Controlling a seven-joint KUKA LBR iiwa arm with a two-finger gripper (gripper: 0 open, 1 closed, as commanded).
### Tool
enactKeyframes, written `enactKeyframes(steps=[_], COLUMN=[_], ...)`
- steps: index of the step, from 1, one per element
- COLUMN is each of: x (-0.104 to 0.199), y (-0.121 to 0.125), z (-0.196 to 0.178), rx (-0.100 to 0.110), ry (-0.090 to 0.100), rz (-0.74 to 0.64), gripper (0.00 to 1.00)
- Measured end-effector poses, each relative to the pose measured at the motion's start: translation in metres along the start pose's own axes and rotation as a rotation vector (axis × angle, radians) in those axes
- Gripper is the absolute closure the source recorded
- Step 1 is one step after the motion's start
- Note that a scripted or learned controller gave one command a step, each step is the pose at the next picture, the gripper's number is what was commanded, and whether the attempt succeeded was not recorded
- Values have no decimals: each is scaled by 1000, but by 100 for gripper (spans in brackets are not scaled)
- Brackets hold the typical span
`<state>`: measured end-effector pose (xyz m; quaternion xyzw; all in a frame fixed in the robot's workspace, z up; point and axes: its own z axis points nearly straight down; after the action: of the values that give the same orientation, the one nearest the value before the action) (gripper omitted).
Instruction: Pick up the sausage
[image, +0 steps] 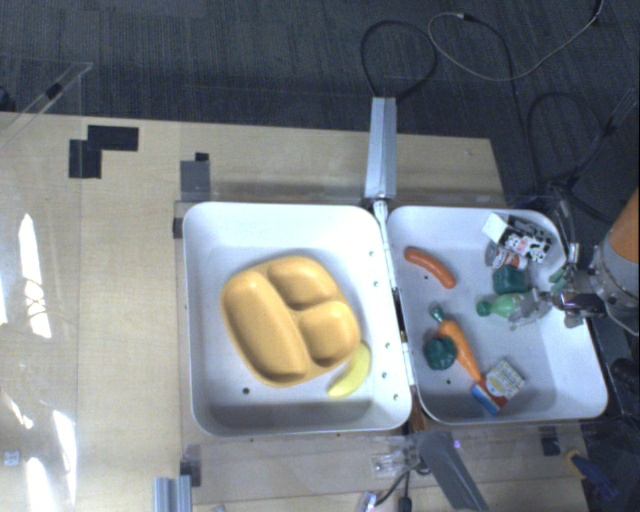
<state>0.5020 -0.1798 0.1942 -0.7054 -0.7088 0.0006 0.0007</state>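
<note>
The sausage (430, 267) lies at the far left of the right bin (590, 400), well apart from the pincer (553, 292) at its right edge, whose opening I cannot tell; no writing is legible.

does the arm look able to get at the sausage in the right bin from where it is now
Probably yes. The sausage lies alone on bare bin floor near the upper left of the right bin, nothing on top of it. The gripper sits at the bin's right side; the green bottle beside it lies lower than a straight path.
</note>
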Motion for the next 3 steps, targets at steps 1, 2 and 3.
enactKeyframes(steps=[1,2,3], x=[34,58,90], y=[71,131,125], z=[92,111,106], rx=[-2,30,-14], ry=[0,4,-5], rz=[-82,93,97], gripper=[0,0,0])
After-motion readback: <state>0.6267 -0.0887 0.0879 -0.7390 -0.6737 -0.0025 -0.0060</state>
